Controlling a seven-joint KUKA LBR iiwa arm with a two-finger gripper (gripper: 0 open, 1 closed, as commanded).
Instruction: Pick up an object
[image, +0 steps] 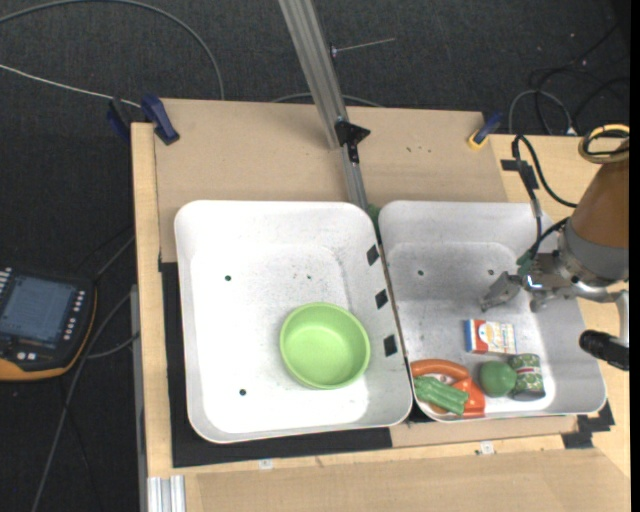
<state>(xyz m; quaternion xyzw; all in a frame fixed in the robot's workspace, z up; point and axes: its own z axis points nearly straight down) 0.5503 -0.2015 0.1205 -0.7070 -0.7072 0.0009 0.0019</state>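
Observation:
My gripper (516, 298) hangs over the right bin (440, 240), coming in from the right under the orange-banded wrist. Its two fingers stand apart, open, with only bare bin floor between them. Just below it lies a small white, red and blue carton (489, 336), apart from the fingertips. A green ball (494, 377) and a dark green can (527, 376) sit at the bin's front right. At the front edge, an orange dish (432, 371) holds a green vegetable-like piece (447, 394).
The left bin (250, 250) holds a light green bowl (324, 346) near its front right. A metal pole (320, 70) slants down to the divider between the bins. Black cables (528, 170) trail near the right bin's back right corner.

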